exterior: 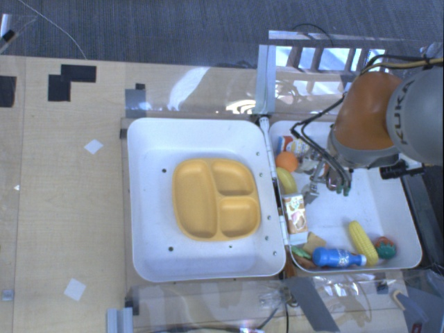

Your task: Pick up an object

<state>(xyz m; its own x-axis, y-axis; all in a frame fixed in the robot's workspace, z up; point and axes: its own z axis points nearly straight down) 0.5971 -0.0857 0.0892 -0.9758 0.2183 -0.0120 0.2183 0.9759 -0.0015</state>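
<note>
The hand (326, 179) hangs low over the right bin (395, 214), poised above its far-left clutter — whether it grips anything I cannot tell. Candidates lie close: a smooth orange (286, 161), a knobbly corn cob (363, 242), a glossy blue bottle (336, 258). The moulded yellow tray (215, 200) fills the left bin (149, 207).

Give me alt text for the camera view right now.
The grey arm's gripper hangs over the right bin, above the orange and a small carton; a corn cob and blue bottle lie nearer the front. The left bin holds a yellow divided tray.
</note>
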